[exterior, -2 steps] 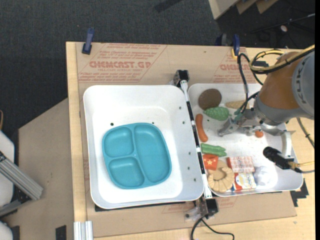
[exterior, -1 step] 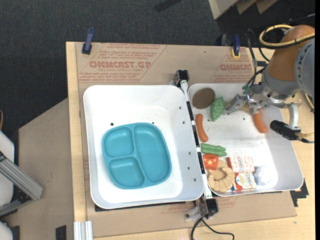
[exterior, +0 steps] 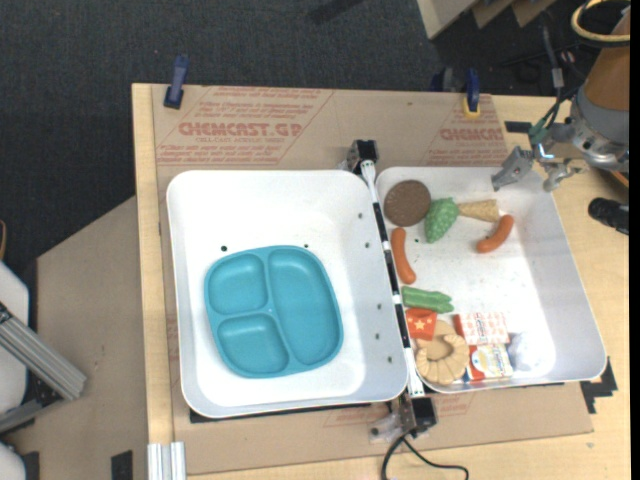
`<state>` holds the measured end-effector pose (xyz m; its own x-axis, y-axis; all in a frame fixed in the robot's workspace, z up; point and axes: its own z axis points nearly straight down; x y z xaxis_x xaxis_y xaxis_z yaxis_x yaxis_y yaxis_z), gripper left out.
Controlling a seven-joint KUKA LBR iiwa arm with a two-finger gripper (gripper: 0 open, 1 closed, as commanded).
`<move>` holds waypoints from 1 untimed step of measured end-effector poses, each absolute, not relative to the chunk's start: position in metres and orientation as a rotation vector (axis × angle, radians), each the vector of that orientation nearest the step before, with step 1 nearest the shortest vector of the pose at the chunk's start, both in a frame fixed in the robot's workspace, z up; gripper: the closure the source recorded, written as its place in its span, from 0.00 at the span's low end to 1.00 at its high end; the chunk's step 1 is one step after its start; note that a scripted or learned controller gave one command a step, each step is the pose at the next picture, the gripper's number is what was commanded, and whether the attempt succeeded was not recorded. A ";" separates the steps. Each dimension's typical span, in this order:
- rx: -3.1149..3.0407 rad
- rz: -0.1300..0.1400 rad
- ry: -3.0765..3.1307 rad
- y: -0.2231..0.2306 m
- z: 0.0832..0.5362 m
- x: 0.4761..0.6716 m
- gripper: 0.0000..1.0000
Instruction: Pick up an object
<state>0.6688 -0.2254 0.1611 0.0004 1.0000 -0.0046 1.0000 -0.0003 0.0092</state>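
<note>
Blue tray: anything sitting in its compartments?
No. The blue tray lies in the left bin with all three compartments bare; the toy food sits in the right bin.

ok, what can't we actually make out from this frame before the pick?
- Gripper: small and at a slant in the camera view; whether it is open or shut cannot be told.
- Arm: cut off by the right edge.
- Carton: print too small to read.
- Pile at the right bin's near corner: items overlap, and what the red piece and cracker-like piece are is unclear.
- Blue tray: compartments blurred.
</note>
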 end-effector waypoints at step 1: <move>2.229 -0.006 2.225 -0.210 0.080 0.635 0.00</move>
<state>0.6346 -0.2100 0.0798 0.0016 1.0000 0.0031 1.0000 -0.0016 -0.0083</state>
